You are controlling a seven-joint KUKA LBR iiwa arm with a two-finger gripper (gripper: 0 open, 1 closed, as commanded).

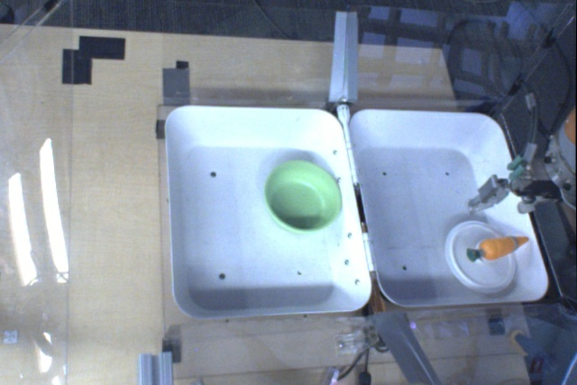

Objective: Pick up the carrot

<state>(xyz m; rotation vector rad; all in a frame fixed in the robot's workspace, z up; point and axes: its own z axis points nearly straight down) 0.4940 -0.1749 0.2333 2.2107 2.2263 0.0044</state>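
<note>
- The carrot (501,247) lies in a white bowl (462,263) at the lower right of the right bin (424,194).
- The claw (501,190) hovers just above the bowl, fingers spread, holding nothing.
- A green bowl (303,195) sits in the left bin (216,221).

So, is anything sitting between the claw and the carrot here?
Nothing visible does. The carrot lies on a small white plate in the right bin, and the claw is just above it in the view, with bare bin floor between them.
</note>
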